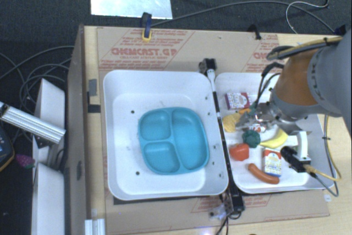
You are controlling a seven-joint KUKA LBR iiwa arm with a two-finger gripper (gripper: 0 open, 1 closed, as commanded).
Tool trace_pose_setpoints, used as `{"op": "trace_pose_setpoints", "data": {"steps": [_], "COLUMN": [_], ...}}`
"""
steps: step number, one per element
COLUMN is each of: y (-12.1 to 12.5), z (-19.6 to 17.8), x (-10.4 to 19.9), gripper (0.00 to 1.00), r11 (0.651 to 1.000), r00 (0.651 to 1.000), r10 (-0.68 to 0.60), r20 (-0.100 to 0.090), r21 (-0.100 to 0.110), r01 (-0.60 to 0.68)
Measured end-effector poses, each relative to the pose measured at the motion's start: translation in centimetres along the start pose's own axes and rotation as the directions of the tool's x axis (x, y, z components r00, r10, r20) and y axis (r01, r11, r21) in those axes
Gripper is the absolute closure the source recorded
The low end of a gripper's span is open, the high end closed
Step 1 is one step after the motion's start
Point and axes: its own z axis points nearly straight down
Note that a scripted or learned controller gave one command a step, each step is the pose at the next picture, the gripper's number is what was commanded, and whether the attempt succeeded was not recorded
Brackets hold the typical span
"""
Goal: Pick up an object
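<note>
Holding one blue tray (173, 140), two bins (118, 118)

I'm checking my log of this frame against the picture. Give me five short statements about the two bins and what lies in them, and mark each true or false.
1. The blue divided tray lies in the left bin. True.
2. The sausage lies in the left bin. False: it is in the right bin, near its front edge.
3. The banana lies in the same bin as the red tomato-like piece. True.
4. The arm's tool is over the blue divided tray. False: it is down over the right bin, among the toy foods.
5. The small juice carton sits beside the sausage. True.
</note>
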Motion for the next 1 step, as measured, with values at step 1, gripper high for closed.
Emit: {"op": "trace_pose_setpoints", "data": {"steps": [1], "y": [-4.33], "z": [0.6], "x": [1.23], "gripper": [0.0], "r11": [1.0], "r00": [1.0], "r10": [-0.007], "r20": [-0.015], "r21": [0.022], "r01": [0.007]}}
